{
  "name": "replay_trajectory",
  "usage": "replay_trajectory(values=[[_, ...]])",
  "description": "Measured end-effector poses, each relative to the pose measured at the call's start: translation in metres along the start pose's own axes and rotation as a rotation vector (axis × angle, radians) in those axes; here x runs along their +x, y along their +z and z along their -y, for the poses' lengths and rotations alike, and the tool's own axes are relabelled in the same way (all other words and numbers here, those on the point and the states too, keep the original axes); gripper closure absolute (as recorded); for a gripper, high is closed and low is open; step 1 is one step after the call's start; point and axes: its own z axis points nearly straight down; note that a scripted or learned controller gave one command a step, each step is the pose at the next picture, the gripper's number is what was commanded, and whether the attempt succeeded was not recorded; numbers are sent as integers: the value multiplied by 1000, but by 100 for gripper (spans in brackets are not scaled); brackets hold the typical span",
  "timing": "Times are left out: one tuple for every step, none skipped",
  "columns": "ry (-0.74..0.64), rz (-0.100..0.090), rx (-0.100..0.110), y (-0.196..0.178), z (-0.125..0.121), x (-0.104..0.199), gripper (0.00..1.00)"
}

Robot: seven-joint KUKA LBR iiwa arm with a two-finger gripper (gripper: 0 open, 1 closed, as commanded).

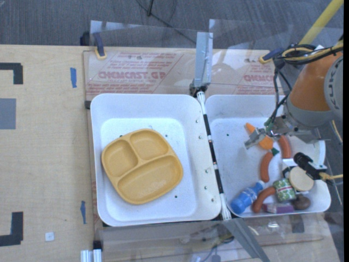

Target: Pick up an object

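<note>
So the wooden surface (43, 146) carries two white bins side by side, walls touching down the middle. The left bin (103, 113) just has a yellow divided plate (142, 165) sitting a bit skewed in the middle, with bare floor all round it, so loads of room there. The right bin (229, 146) is the busy one: its whole left half and top are bare, and everything is crammed toward the bottom right corner and right wall.

The arm (316, 86) comes in from the right over that bin's upper right, and the claw (260, 137) is down among the toys. It looks parted, with a small orange carrot-like piece (264, 142) right at the fingertips, but honestly the view's too fuzzy to tell if it's actually pinched between them or just lying under them. The orange piece seems to run diagonally, thin end toward upper left.

Just below it there's a red sausage (265, 167) standing nearly upright in the picture, and another one (286, 146) by the right wall. Along the bottom wall: a blue bottle (244, 198) pointing up-right, a red sausage (265, 196) angled the same way, a green can (284, 189), and a round bun-like thing (300, 180).
</note>
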Motion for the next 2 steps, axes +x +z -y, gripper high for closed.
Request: replay_trajectory(values=[[9,6,-9,6,-25,18,0],[8,11,-15,-6,-26,17,100]])
